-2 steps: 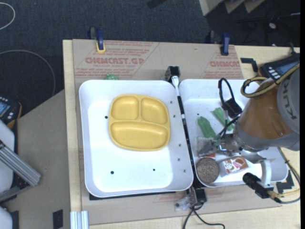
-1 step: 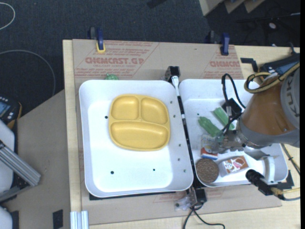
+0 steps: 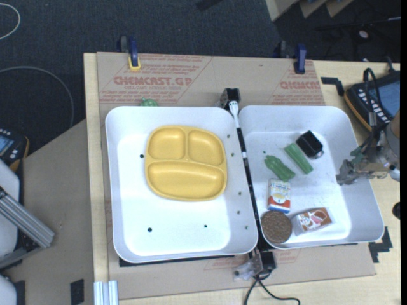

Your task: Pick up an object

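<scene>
Two white bins side by side on the counter [image 3: 95, 170]. Left bin [image 3: 127, 221]: one yellow divided plate [image 3: 186, 162], upper middle. Right bin [image 3: 356, 208] holds the pickable items: black block [image 3: 310, 143] touching a green bar [image 3: 297, 158], a second green piece [image 3: 278, 168] just beside, small carton [image 3: 279, 196], brown round lid [image 3: 276, 226], flat snack packet [image 3: 313, 220]. Hand [image 3: 351, 172] over right bin's right rim, apart from all items; its state cannot be told.

Robot lab: clamped cardboard bench [image 3: 191, 75], cables [image 3: 38, 81], aluminium framing [image 3: 25, 224].
</scene>
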Robot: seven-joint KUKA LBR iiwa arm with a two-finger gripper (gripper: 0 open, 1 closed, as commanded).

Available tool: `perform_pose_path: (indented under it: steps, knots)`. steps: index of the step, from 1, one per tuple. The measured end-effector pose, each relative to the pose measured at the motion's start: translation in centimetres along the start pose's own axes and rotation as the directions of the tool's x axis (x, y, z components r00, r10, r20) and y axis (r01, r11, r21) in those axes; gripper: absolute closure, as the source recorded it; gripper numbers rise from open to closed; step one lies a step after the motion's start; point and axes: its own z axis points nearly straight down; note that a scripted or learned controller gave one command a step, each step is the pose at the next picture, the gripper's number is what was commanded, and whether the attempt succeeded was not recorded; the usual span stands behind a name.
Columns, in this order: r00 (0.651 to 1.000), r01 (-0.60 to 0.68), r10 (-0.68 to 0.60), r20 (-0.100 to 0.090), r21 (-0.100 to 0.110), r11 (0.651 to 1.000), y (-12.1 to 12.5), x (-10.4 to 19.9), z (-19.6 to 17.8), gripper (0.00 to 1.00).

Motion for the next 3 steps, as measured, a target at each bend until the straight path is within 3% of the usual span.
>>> perform_pose_path:
  steps: [1,2,3]
  knots:
    - [1.000,0.012,-0.011,-0.015,0.020,1.000,-1.4,7.5,10.0,1.00]
    - [1.000,0.014,-0.014,-0.009,-0.009,1.000,0.9,12.3,-14.5,1.00]
    - [1.000,0.013,-0.013,-0.012,0.017,1.000,-1.1,18.9,-11.4,1.00]
